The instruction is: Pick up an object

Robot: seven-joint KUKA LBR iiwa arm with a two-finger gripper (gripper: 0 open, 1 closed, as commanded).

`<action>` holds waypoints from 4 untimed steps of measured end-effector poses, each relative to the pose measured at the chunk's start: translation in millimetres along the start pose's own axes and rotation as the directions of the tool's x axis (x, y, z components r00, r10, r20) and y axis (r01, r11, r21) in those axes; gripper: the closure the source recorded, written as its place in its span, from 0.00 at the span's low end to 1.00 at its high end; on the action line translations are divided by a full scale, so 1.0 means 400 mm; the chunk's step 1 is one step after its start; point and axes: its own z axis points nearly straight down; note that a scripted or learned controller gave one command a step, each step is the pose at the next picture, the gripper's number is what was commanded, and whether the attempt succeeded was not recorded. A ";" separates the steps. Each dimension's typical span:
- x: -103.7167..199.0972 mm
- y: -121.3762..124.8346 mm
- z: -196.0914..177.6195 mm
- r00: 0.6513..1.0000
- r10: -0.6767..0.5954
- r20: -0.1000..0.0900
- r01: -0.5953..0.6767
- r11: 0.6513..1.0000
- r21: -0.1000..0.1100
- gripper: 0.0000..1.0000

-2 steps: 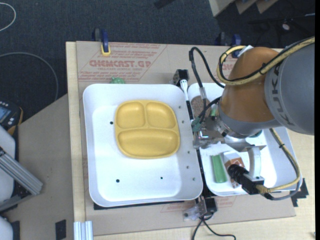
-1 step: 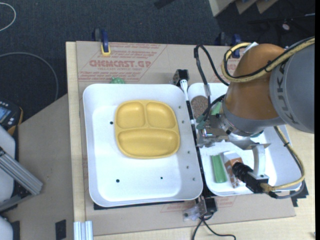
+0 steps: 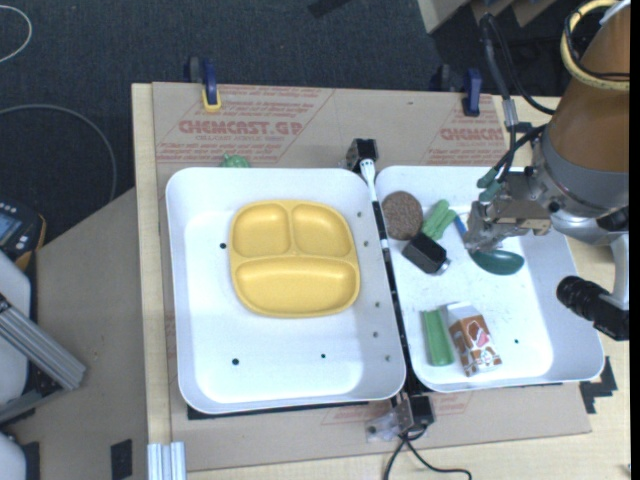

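While the gripper (image 3: 487, 236) hung low in the right bin (image 3: 560, 363) over a teal object (image 3: 500, 261), its grasp impossible to judge, red "CHEMCAST GP" lettering (image 3: 240, 125) showed on the brown board (image 3: 300, 118) behind the yellow divided plate (image 3: 294, 258).

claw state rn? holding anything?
Claw: over the right bin, just above a teal object. Open or shut cannot be told, and no object can be seen held.
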 end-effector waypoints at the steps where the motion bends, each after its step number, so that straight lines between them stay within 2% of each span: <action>1: 0.192 -0.011 0.187 1.000 -0.012 -0.004 0.012 1.000 0.024 1.00; 2: 0.080 0.002 -0.133 1.000 -0.002 -0.001 0.002 1.000 -0.002 1.00; 3: -0.001 0.213 0.144 1.000 -0.001 0.001 0.001 1.000 0.024 1.00; 4: 0.122 0.285 0.271 1.000 -0.009 -0.003 0.009 1.000 0.021 1.00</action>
